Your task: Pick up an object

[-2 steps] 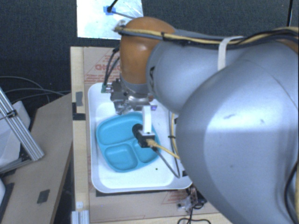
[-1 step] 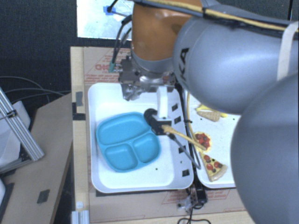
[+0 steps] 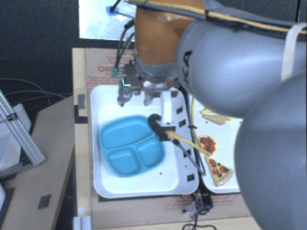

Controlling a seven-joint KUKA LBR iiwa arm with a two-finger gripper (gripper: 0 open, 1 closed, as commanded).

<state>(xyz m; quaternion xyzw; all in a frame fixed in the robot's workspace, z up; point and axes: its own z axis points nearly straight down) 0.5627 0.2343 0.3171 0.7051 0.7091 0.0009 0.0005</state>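
Over the far end of the white bin on the view's left, the gripper is hanging from the big grey arm, which is reaching in from the right and covering much of the upper right of the view. Its orange band is showing just above the wrist. The two fingers are pointing down and standing apart, with nothing between them but the bare white floor of the bin.

A blue tray is lying flat in the middle of that same bin, just nearer the camera than the gripper and not touching it. It is turned at a slant to the bin's walls and is showing three hollows, one large on the far side and two smaller on the near side. Its left edge is sitting close to the bin's left wall.

Beside it, the second white bin is holding two pizza slices, one near its middle and the other closer to the near edge. A pale yellow piece is lying farther back, partly hidden by the arm.

Both bins are resting on a sheet of brown cardboard with red print.
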